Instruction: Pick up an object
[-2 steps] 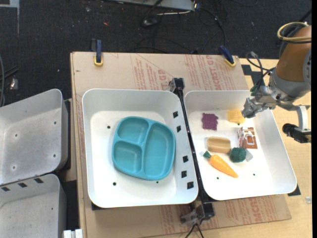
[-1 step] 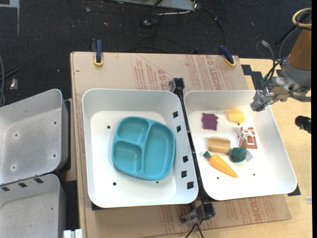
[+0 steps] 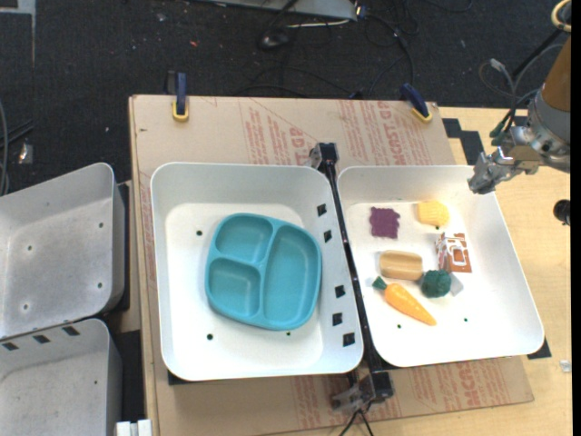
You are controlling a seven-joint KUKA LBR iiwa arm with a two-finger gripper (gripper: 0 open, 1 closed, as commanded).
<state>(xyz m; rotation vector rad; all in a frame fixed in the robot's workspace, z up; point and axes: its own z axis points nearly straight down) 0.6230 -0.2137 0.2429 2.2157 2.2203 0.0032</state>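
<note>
The right white bin (image 3: 508,325) holds several small items: a purple piece (image 3: 385,222), a yellow piece (image 3: 433,213), a tan bread-like block (image 3: 400,264), an orange carrot (image 3: 408,304), a dark green lump (image 3: 436,283) and a red-and-white packet (image 3: 453,251). My gripper (image 3: 484,176) hangs at the bin's upper right corner, above the rim and to the right of the yellow piece. Nothing shows between its fingers.
The left white bin (image 3: 182,334) carries a teal divided plate (image 3: 264,271). A black divider with clips runs between the bins. Both bins rest on a cardboard sheet (image 3: 272,125) clamped at the back. Grey metal trays (image 3: 54,243) lie at far left.
</note>
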